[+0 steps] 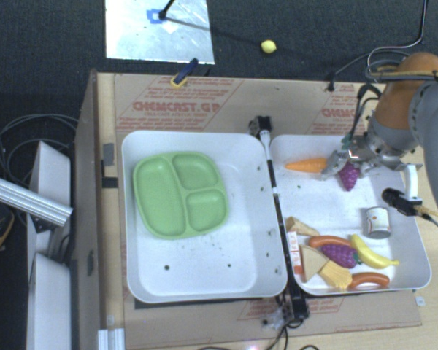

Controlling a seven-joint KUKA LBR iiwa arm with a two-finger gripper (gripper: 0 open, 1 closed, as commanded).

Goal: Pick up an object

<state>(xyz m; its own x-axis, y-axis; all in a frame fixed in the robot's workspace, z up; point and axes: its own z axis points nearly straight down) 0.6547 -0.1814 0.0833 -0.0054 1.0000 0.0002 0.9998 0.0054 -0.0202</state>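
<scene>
While we see the claw (pixel 348 160) low in the right bin (pixel 317 217) against the purple grapes (pixel 348 176), we can't tell its opening or any grip, so nothing's lifted yet.

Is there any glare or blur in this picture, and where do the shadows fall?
Camera view: glare whitens the silver sheet at top; light over the white bins is even, with a soft shadow under the green plate; the picture is slightly soft, so the gripper near the purple grapes lacks fine detail.
</scene>
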